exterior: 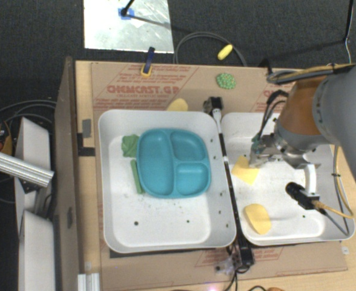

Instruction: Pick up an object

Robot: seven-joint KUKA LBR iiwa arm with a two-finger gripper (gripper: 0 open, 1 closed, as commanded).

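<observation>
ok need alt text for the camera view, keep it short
A grey robot arm with an orange band reaches from the right, its hand low over a pale yellow wedge-shaped piece in the right white bin. A yellow oval piece lies nearer the front; the left white bin holds a teal divided plate.

The arm (341, 96) is a thick, rounded tube of smooth light grey, wide enough to look bulky beside everything near it. Above the wrist runs a broad orange-brown band (299, 111) with a soft sheen. Below the band sits a grey, rounded wrist housing (296, 141), darker in its shaded underside. Thin dark cables (269, 115) loop along the band's outer side and run down toward the gripper (260, 152), a small, dark metallic block with greenish-grey glints on its faces. Its finer parts are too small and blurred to make out.
</observation>
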